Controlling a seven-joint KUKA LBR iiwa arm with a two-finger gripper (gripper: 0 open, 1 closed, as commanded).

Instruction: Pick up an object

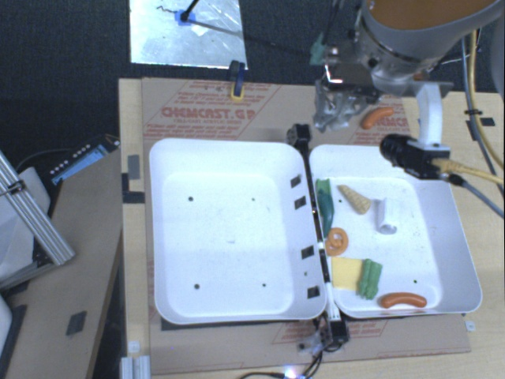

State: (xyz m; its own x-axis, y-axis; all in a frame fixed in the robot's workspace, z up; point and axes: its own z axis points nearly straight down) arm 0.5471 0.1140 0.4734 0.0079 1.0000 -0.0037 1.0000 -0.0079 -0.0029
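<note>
Camera view looks down on the right white plastic bin (pixel 461 259), where the small toys lie: a tan cone with ridges (pixel 355 199), a short grey tube (pixel 386 216), an orange ring (pixel 337 240), a flat yellow square (pixel 346 273), a bumpy green pickle-shaped piece (pixel 368 279), a long dark green piece (pixel 324 202) along the left wall, and an orange sausage (pixel 403 299) near the front edge. A second orange sausage (pixel 378 117) sits up by the metal gripper (pixel 338 110), past the back of this bin; I cannot tell if the gripper has it or how the jaws stand. The grey arm with its orange band (pixel 426 2) comes in from the top right. Just beside is the left white plastic bin (pixel 229 227), with black clips (pixel 300 180) between the two. Both bins rest on brown cardboard (pixel 201 113) with red writing that reads "CHEMCAST". A yellow and blue clamp (pixel 237 81) holds its back edge, near a shiny silver sheet (pixel 185 22).
</note>
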